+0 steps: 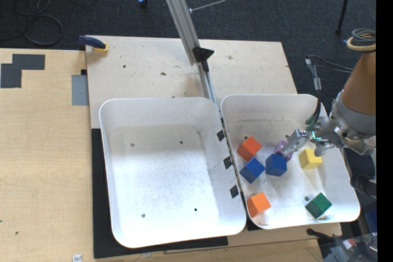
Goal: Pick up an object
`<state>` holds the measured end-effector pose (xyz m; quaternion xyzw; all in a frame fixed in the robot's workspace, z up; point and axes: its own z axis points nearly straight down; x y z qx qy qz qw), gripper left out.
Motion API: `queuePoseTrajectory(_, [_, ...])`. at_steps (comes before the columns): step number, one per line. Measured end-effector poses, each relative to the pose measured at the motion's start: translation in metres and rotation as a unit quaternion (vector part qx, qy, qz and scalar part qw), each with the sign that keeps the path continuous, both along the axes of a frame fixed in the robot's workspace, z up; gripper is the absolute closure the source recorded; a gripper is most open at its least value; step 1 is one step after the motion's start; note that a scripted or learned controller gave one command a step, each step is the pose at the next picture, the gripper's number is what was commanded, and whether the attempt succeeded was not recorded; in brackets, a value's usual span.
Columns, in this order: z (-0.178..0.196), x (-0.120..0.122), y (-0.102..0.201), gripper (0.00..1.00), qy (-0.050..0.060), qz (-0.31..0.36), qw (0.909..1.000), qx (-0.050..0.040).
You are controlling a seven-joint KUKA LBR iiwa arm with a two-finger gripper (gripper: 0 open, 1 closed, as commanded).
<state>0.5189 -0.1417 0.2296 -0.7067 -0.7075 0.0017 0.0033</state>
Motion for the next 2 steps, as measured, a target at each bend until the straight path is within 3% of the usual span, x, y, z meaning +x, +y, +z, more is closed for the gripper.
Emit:
queuePoseTrajectory(1, [0.002, 0.001, -0.001, 0.00, -0.002, -0.002, 1.0000, -0.0005])
queuePoseTrajectory(2, [-0.059, 0.001, 0.007, 0.00, 0.001, -0.001, 1.0000, 0.0003])
